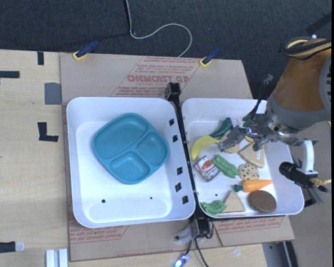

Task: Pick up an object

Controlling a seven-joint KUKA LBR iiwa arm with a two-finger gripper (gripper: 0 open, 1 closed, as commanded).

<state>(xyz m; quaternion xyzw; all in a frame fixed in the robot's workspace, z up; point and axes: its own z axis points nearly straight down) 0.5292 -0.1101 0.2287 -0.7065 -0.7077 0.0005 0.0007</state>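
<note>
Nearest in the right bin [289, 207] the carrot [256, 185] is lying, probably light, stiff and slippery; I am judging its middle best. Farther, my jaws [246, 137] are hovering; how open, I cannot tell.

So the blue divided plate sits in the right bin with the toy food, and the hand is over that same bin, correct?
Not quite. The camera view shows the blue divided plate alone in the left bin, apart from the toy food. The rest holds: the toy food, such as the banana and carrot, lies in the right bin, and the hand is over that bin.
</note>
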